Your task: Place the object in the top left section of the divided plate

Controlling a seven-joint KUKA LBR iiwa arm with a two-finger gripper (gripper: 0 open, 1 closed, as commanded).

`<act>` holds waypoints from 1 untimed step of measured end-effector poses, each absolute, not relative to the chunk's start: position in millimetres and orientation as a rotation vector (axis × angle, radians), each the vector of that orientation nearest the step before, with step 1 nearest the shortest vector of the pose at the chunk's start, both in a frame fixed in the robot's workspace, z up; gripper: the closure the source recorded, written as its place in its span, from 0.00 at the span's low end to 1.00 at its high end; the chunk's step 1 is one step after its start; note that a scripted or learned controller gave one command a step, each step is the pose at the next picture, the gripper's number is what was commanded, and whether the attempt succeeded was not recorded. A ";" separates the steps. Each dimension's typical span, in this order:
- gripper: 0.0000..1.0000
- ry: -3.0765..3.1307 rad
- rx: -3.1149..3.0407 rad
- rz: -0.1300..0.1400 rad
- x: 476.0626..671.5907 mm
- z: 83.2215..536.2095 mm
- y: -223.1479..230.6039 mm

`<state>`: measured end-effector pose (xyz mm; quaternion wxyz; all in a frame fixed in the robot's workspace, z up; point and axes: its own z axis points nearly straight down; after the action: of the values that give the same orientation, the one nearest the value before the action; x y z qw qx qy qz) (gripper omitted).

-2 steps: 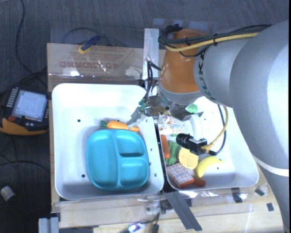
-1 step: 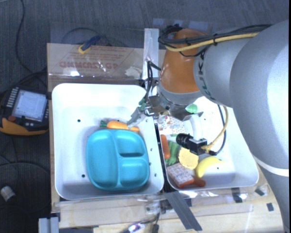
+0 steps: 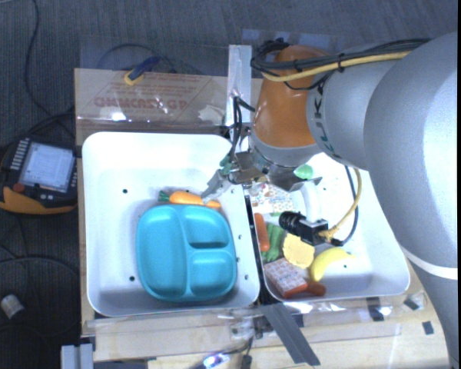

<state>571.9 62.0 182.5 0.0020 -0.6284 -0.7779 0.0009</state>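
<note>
A blue divided plate (image 3: 187, 254) lies in the left white bin (image 3: 107, 206), towards its front right. A toy carrot (image 3: 186, 197) with a green top lies on the bin floor just behind the plate's far edge, outside every section. My gripper (image 3: 224, 177) hangs low over the wall between the two bins, just right of and above the carrot's right end. The orange wrist band (image 3: 288, 114) and the grey arm cover the space behind it. I see nothing clearly held in the gripper.
The right bin (image 3: 384, 275) holds several toy foods: a banana (image 3: 328, 261), a lemon slice (image 3: 297, 250), a small carrot (image 3: 260, 233), a green vegetable (image 3: 274, 233) and a red-brown piece (image 3: 284, 275). A handheld screen device (image 3: 38, 174) lies left of the bench.
</note>
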 end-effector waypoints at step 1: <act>0.00 -2.441 -1.972 0.003 571.9 182.5 62.0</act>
<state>571.9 62.0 182.5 0.0020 -0.6284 -0.7779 0.0009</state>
